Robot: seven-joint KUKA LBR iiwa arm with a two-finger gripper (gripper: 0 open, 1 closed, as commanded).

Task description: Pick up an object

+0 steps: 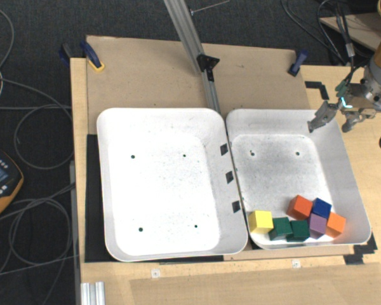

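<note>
Nothing picked up yet: the two-finger gripper point(333, 118) is seen spread apart and bare over the right white bin's point(273, 170) far rim, w/ the small coloured blocks point(300, 220) left clustered at its near edge.

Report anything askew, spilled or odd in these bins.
Nothing is spilled or damaged. The blocks are all bunched in the right bin's near corner, some touching or leaning on each other. The gripper hangs open over that bin's far right rim, away from them.
</note>
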